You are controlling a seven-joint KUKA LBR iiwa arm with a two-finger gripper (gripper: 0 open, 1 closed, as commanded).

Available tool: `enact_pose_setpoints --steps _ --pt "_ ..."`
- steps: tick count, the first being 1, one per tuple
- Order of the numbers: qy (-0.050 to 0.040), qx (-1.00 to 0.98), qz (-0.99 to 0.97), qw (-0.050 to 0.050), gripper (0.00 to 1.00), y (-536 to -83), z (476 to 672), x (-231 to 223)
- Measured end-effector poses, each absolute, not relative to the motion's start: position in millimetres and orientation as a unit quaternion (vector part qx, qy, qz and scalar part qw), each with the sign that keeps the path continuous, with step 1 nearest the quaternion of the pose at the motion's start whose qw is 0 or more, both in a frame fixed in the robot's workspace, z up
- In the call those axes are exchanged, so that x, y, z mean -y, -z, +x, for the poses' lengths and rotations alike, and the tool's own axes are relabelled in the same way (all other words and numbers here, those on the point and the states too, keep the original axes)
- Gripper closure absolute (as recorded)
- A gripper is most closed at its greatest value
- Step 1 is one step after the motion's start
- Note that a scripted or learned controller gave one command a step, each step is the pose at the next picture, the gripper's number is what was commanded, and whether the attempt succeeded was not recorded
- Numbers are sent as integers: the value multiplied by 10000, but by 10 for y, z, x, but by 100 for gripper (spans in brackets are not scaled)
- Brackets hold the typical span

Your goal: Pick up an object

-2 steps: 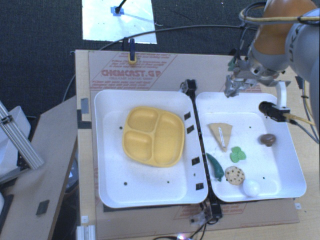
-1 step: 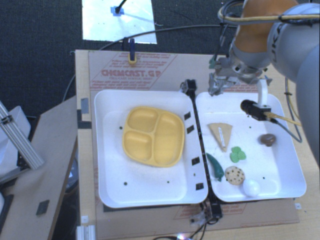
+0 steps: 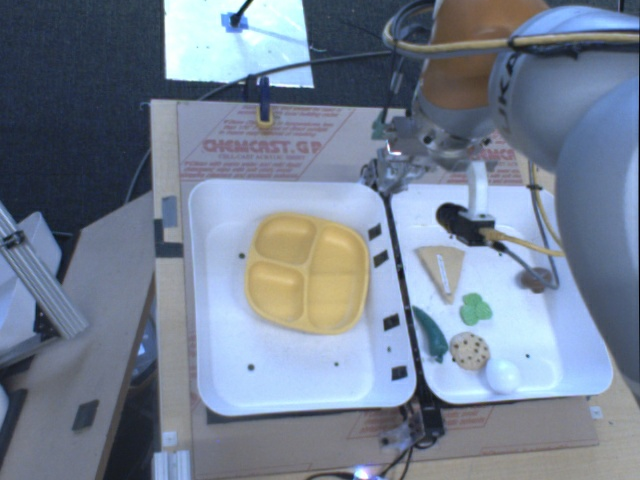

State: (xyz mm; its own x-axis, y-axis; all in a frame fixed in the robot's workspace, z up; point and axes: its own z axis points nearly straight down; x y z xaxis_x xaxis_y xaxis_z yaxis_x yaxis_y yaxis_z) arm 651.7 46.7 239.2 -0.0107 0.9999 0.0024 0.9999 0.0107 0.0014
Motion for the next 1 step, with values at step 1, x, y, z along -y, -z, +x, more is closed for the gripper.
enact_pose_setpoints --steps 1 --pt "10 7105 -7037 4 100 -2254 6493 -1057"
